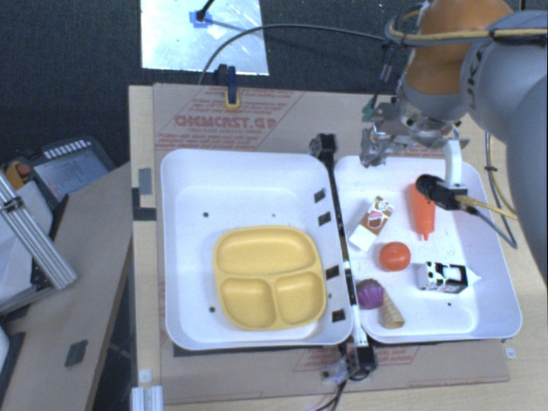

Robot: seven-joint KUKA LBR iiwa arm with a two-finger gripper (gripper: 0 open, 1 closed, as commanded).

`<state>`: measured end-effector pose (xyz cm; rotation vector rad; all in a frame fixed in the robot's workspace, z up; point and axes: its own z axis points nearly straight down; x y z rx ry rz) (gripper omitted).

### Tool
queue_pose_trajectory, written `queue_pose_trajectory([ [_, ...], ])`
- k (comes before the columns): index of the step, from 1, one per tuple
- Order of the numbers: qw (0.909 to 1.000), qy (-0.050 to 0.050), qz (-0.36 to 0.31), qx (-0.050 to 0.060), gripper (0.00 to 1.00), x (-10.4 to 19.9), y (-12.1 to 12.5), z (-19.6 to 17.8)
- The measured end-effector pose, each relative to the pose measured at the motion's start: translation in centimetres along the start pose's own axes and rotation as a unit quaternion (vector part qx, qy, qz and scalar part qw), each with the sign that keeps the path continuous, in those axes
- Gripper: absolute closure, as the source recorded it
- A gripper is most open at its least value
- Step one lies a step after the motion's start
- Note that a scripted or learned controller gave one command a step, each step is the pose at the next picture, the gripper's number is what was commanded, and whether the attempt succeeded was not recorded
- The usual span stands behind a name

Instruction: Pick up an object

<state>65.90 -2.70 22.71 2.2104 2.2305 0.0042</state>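
While the grey arm reaches in with its orange band above the wrist, the gripper [374,154] hangs over the far edge of the right bin [488,255], its metal fingers pointing down with nothing between them; how wide they stand I cannot tell. Toward the camera from the gripper lie the toys, all apart from it: a small printed carton [374,218], nearest and tilted; an orange carrot-shaped piece [422,212] to its right, partly under a black fitting [438,190]; then a smooth red-orange tomato-like ball [394,256]; further on a black-and-white patterned box [443,276] near the right rim; and nearest the camera a purple ball [370,294] touching a tan cone [390,312]. Bare white floor lies right under the gripper, with open room around it. Left of the gripper, across the black divider [336,229], the left bin [184,229] holds a glossy yellow three-compartment tray [269,276]. Beyond the bins the cardboard sheet [257,114] reads "CHEMCAST" in red.
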Motion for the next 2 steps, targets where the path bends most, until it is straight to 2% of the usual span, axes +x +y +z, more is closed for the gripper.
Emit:
queue_pose_trajectory([
  [1,1.0000,0.000,0.000,0.000,1.00,5.7,0.1,0.7],
  [2,1.0000,0.000,0.000,0.001,1.00,11.6,-1.3,1.1],
])
